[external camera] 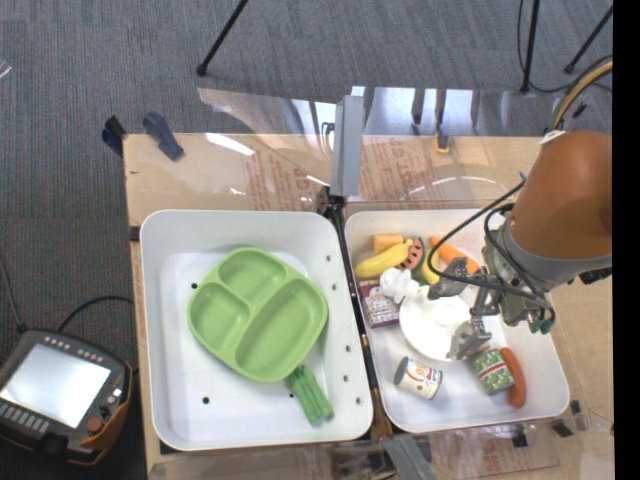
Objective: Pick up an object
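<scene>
The right bin [560,393] holds a pile of small items. Among them are a yellow banana [380,261], an orange block [388,241], a white round plate [430,333], a small white can [417,378], a patterned cup [491,370], a red sausage [515,376], a purple packet [379,306] and a crumpled white piece [397,284]. My gripper [456,316] hangs over the white plate in this bin. Its two dark fingers [444,289] stand apart, open, and nothing sits between them. The orange wrist band [565,193] hides the bin's right side.
The left bin [160,368] carries a green divided plate [258,313] and a green ridged toy vegetable [311,396] by its front edge. A grey post [347,148] stands behind the wall between the bins. A tablet [55,386] lies on the floor at left.
</scene>
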